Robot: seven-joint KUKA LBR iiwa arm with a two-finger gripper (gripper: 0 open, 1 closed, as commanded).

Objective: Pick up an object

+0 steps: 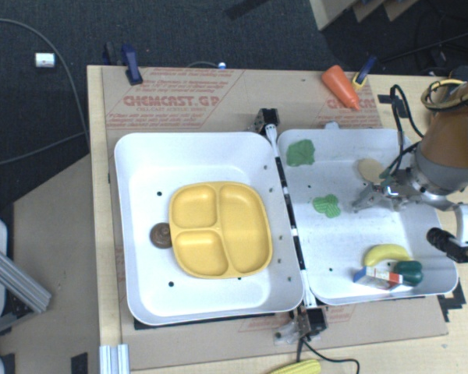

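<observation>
My gripper point(372, 190) hangs low over the right bin point(421, 232), near its upper right part, and stands open with nothing between its fingers. A beige flat piece point(368, 168) lies just above it. To its left rests a small green piece point(326, 205), and a larger green piece point(300, 153) sits near the bin's top left corner. A yellow banana point(386, 253) and a tube with a dark green cap point(394, 273) lie at the bin's front right.
The left bin point(140, 178) holds a yellow divided plate point(219, 229) with a brown round object point(161, 235) at its left side. An orange object point(342, 88) and blue clamps point(130, 63) lie on the cardboard behind the bins.
</observation>
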